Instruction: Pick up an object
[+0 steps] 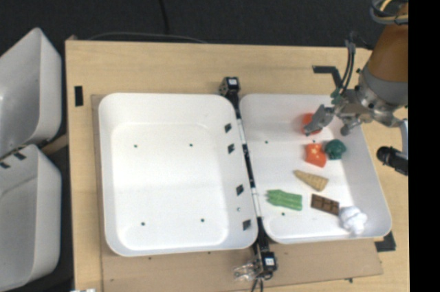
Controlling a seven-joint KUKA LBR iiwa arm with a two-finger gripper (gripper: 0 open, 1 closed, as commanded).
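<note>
My gripper hangs over the back part of the right bin, reaching in from the right under the orange-banded wrist. Its fingers stand apart, open, with nothing between them. A small red piece lies just left of the left fingertip, partly hidden by it. Just below the gripper lie a red-orange block and a teal lump. Farther toward the front are a tan cone, a green piece, a brown bar and a white object.
The left bin sits beside the right one, with black clips along the shared rim. The wooden bench surrounds both bins. White housings stand at the far left.
</note>
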